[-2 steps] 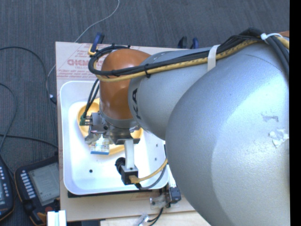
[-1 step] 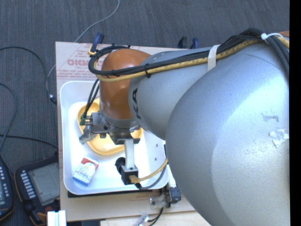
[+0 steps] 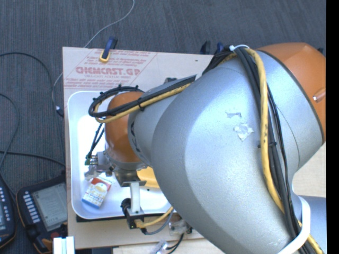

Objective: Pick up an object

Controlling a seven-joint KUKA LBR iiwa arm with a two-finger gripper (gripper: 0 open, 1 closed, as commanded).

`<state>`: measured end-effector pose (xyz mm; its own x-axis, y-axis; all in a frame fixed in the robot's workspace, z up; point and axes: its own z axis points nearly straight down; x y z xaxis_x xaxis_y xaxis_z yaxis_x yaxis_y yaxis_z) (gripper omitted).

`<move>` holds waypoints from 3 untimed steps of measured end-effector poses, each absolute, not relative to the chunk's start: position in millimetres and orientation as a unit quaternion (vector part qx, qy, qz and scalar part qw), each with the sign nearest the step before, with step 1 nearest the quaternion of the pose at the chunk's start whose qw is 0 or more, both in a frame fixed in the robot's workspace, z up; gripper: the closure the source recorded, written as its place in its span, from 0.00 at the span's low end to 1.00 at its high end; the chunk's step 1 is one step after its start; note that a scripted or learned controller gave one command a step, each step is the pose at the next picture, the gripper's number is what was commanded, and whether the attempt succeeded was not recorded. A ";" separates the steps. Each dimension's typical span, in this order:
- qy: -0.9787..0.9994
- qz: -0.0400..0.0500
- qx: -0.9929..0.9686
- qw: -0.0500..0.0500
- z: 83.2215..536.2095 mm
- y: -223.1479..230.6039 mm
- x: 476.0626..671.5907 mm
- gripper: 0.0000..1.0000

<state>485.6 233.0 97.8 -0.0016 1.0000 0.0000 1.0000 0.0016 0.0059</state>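
Note:
A small red, white and blue box [image 3: 96, 191] lies flat in the near left corner of the left white bin [image 3: 79, 142]. My gripper [image 3: 106, 169] hangs below the orange band [image 3: 121, 134] of the wrist, low over the bin, just above and to the right of the box. Whether it touches the box cannot be made out. A yellow thing [image 3: 152, 179] shows partly from under the arm to the right of the gripper. The big grey arm [image 3: 228, 152] covers the rest of the bin and the whole right bin.
The bin stands on a brown board [image 3: 106, 70] with a blue and yellow clamp [image 3: 108, 47] at its far edge. A control pendant [image 3: 45, 205] and cables [image 3: 16, 126] lie on the dark floor at the left.

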 end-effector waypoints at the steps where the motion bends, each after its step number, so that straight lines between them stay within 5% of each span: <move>1: 0.708 0.000 0.706 -0.003 86.8 220.7 566.7 0.00; 2: 0.705 -0.024 0.709 -0.020 83.9 234.0 604.6 0.00; 3: 0.698 -0.064 0.710 -0.060 81.1 236.0 641.1 0.00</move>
<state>641.1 236.0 81.1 0.0166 0.9998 -0.0077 0.9844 -0.0177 -0.1750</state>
